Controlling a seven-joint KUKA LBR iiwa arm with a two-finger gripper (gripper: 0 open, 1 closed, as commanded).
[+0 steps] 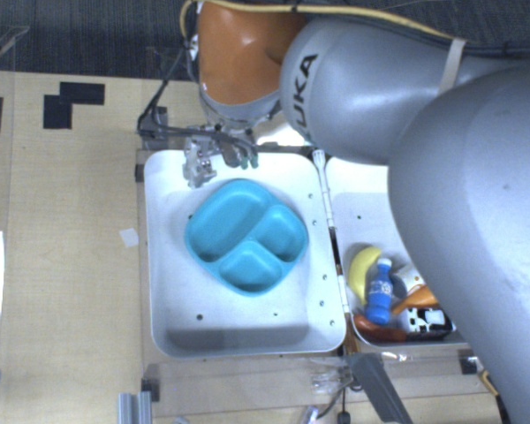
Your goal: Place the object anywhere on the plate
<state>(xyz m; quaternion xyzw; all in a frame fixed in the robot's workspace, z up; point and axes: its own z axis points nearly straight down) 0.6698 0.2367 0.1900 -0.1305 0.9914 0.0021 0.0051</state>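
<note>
A blue plate [247, 235] with three compartments lies in the middle of the left white bin [172, 325]; nothing rests on it. My gripper [219, 157] hangs over the far edge of that bin, just beyond the plate's far rim, under the orange wrist band [234, 47]. Small metal parts of the gripper point down toward the bin's back wall. I can make out no object at the gripper. The big grey arm covers the upper right of the view.
The right bin [358, 210] holds a yellow banana-shaped item [362, 268], a blue bottle [380, 294], an orange piece [420, 299] and a black-and-white item [428, 322], crowded at its near end. The arm hides much of that bin.
</note>
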